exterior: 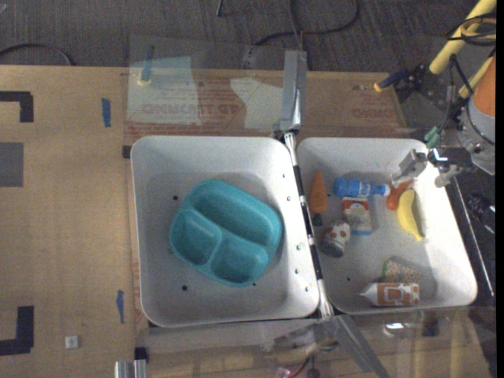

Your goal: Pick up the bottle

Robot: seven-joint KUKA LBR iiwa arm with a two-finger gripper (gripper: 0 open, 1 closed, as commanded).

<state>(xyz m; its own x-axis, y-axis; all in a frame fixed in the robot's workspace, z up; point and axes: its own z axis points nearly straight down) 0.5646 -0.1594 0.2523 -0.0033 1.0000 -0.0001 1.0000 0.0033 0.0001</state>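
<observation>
Gripper [422, 167] sat over the right bin's [465, 246] far right edge, fingers looked parted with nothing between them (small in frame, so a judgement). Blue bottle [359, 187] lay on its side near the gripper, to its left, untouched. Pick not started: approach, grasp and lift all remained.

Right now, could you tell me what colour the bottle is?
Blue with a white cap, the bottle shows in the camera view.
</observation>
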